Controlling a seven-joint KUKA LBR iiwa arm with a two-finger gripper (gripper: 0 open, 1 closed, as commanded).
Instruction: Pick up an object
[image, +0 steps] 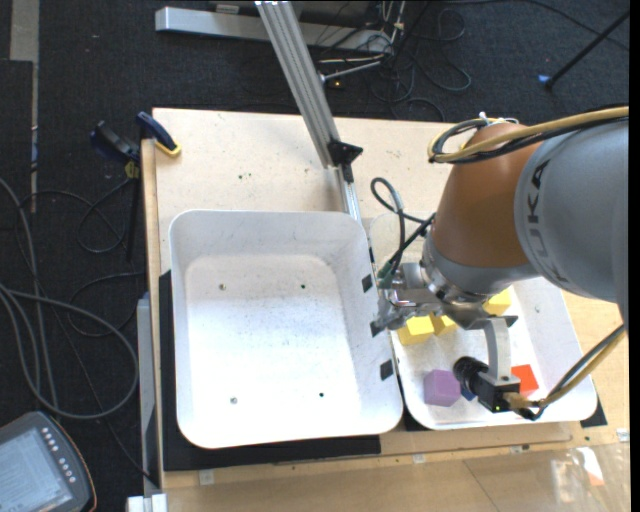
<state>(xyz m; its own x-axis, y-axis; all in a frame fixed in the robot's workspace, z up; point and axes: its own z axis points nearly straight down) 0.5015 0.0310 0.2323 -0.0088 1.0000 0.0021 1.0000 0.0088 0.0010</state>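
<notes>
The grey arm with its orange band (480, 195) reaches from the right over the right bin (570, 400). My gripper (425, 308) hangs low at the bin's left side, just above a yellow block (420, 328). The wrist hides its fingertips. A purple block (441, 388) lies near the bin's front. An orange-red block (524, 379) sits to the right of it, beside a black part of the wrist mount (480, 385). Another yellow piece (499, 298) peeks out from under the arm.
The left bin (200, 240) stands beside the right one, their walls touching at the middle. A slanted metal pole (305, 85) rises from the bench behind the bins. A blue and yellow clamp (150, 135) lies at the bench's back left corner. Cables (395, 225) run along the wrist.
</notes>
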